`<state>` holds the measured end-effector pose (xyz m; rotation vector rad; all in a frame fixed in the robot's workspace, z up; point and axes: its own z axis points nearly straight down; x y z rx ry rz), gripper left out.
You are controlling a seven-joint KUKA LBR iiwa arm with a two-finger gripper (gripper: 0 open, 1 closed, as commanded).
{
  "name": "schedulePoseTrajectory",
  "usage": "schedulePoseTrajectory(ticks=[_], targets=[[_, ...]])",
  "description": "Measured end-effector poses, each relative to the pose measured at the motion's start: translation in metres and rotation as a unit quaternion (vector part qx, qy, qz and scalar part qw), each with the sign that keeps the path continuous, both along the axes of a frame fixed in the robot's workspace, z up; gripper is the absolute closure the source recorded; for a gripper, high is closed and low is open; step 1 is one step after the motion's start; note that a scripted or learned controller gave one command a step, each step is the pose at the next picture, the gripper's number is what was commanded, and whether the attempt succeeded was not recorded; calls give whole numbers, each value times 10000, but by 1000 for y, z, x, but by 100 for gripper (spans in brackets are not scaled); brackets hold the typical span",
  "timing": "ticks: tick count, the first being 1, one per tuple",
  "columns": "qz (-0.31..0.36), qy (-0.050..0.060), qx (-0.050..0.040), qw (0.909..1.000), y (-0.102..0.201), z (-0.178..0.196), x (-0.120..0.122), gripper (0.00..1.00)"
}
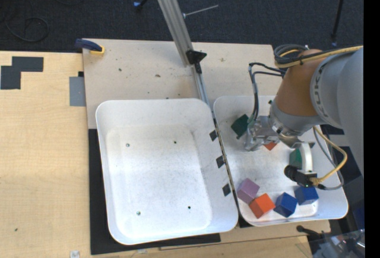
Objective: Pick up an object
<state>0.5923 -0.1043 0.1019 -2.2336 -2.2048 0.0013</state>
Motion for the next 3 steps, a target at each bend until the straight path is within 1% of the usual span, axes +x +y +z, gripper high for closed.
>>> schedulePoseTrajectory(ticks=[1,2,3], targets=[[15,-20,-10,10000,-8,45,3,100],[69,-32,-10,10000,-8,108,1,100],[65,-33,-11,10000,-9,161,2,100]])
